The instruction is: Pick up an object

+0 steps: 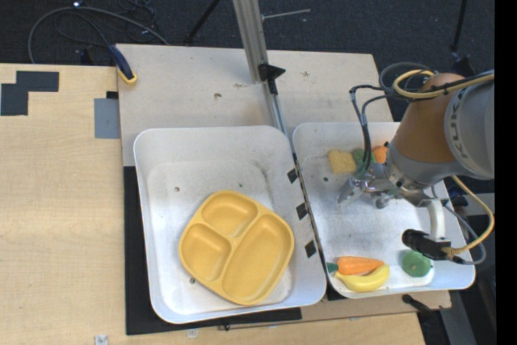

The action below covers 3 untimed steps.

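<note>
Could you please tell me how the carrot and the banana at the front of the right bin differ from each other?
The carrot is orange with a green tip at its left end, while the banana is plain yellow. The carrot looks straight and slimmer; the banana is curved and thicker. The carrot lies farther from the bin's front wall, the banana right against it. Both are toy foods lying flat, touching each other, in the right bin, apart from the gripper.

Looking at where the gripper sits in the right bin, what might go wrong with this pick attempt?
1. The gripper sits low beside the yellow block rather than over it, so it may close on nothing or nudge the block aside.
2. Green and orange pieces crowd against the arm next to the block, so a grasp could catch the wrong item.
3. The carrot, banana and green toy lie along the bin's front wall, awkward for a pick.
</note>
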Motion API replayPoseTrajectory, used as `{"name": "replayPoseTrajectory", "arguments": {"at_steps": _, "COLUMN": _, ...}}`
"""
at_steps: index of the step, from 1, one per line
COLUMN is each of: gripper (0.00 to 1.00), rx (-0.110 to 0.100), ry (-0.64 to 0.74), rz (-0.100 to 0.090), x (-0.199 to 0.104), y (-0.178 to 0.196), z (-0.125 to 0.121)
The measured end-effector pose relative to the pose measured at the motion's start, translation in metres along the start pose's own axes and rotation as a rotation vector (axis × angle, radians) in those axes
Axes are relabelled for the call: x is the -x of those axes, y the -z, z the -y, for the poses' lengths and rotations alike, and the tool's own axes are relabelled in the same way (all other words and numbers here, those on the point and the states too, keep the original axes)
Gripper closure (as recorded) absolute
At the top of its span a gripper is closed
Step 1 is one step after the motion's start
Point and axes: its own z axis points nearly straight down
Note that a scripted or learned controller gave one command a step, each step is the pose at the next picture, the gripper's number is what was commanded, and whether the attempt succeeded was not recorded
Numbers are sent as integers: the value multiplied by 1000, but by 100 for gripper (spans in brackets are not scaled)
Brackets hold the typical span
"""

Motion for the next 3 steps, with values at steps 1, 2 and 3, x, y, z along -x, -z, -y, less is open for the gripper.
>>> {"name": "replayPoseTrajectory", "arguments": {"at_steps": 1, "gripper": 0, "rx": 10, "ry": 0, "rz": 1, "x": 1, "y": -2, "z": -3}}
{"name": "replayPoseTrajectory", "arguments": {"at_steps": 2, "gripper": 100, "rx": 17, "ry": -2, "rz": -5, "x": -1, "y": 9, "z": -5}}
{"name": "replayPoseTrajectory", "arguments": {"at_steps": 3, "gripper": 100, "rx": 10, "ry": 0, "rz": 2, "x": 1, "y": 72, "z": -3}}
